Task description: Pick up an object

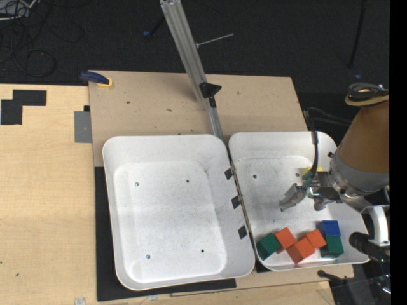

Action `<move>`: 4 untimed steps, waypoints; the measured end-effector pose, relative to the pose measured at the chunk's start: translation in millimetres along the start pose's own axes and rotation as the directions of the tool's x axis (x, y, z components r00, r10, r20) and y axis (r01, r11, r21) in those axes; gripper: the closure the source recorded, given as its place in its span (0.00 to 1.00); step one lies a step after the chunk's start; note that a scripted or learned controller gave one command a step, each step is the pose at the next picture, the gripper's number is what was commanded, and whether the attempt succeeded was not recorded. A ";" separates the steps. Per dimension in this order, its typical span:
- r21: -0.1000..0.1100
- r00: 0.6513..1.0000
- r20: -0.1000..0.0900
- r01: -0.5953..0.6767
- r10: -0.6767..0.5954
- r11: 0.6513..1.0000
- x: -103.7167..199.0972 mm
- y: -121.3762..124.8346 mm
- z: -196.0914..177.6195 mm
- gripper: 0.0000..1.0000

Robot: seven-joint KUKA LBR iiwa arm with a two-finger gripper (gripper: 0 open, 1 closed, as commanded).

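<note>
From the camera above the bench, my pincer (pixel 299 197) hangs over the right bin (pixel 273 154) with its fingers spread and nothing between them, while the blocks sit near it along that bin's front edge: green block (pixel 269 244), orange blocks (pixel 301 244), blue block (pixel 329 228).

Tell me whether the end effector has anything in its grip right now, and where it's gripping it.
Nothing is held. The end effector hangs over bare floor of the right bin, apart from the cluster of blocks at the near edge.
</note>
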State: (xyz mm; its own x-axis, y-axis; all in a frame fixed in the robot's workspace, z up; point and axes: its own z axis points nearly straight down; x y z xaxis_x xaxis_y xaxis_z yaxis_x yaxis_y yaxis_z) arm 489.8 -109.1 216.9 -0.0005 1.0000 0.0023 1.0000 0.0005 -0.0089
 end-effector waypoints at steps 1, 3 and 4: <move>-0.006 1.000 0.001 -0.004 0.004 1.000 -1.3 0.8 -2.2 0.00; 0.001 1.000 0.000 -0.002 0.002 1.000 -6.7 4.7 121.3 0.00; -0.006 1.000 0.000 -0.005 0.005 1.000 -7.4 5.0 123.7 0.00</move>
State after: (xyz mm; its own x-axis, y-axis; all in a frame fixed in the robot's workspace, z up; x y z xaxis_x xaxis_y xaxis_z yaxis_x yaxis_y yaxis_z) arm 493.7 -116.1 93.1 0.0040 1.0000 0.0018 1.0000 -0.0040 -0.0025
